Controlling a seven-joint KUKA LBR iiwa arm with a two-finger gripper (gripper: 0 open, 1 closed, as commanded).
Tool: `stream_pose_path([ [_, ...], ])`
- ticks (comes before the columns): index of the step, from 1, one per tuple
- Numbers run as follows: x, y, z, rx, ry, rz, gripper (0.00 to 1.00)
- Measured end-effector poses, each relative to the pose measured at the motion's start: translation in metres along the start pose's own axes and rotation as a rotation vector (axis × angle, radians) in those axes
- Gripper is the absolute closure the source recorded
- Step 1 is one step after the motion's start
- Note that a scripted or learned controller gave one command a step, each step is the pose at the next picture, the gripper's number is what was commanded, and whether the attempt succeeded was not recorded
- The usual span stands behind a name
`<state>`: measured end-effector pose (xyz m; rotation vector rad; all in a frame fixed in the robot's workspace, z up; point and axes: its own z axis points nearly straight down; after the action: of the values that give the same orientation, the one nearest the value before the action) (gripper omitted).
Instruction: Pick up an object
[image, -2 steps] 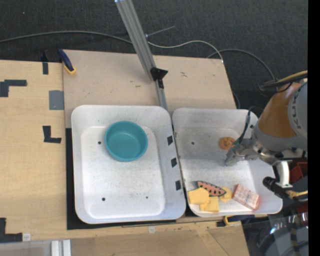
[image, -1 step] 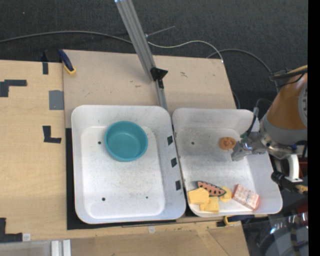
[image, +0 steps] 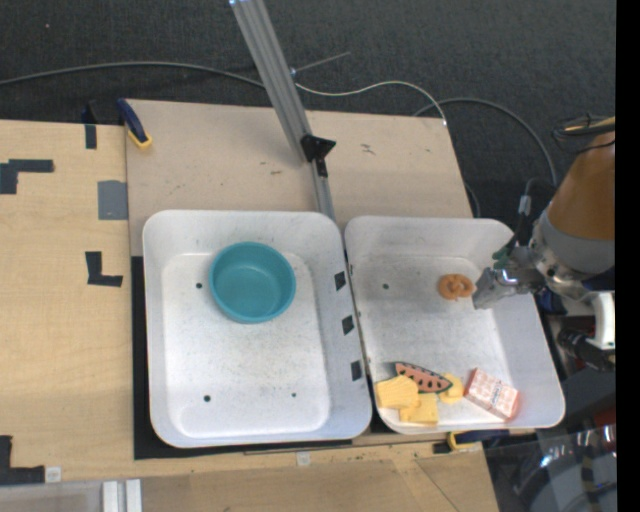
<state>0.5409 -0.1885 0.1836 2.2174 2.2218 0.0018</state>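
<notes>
Orange-brown doughnut-like toy (image: 456, 287): lying flat on the floor of the right bin (image: 420, 250), in its upper half, nearer the right wall than the divider. Roundish, with no clear long axis. Gripper (image: 490, 287): hanging just beside it on the right-wall side, at about the same height in view, apparently carrying nothing; finger spacing cannot be told. Judgement: a short shift toward the divider is looking sufficient before descending.

Near edge, same bin: watermelon slice (image: 425, 378), yellow blocks (image: 408, 398), pink carton (image: 492, 393). Left bin (image: 170, 330): teal bowl (image: 252, 282).
</notes>
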Motion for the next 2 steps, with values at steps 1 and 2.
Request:
stream_pose_path([
  [1,0.0,0.001,-0.018,0.002,0.001,0.0,1.0],
  [2,0.059,0.002,-0.013,0.005,0.003,-0.005,1.0],
])
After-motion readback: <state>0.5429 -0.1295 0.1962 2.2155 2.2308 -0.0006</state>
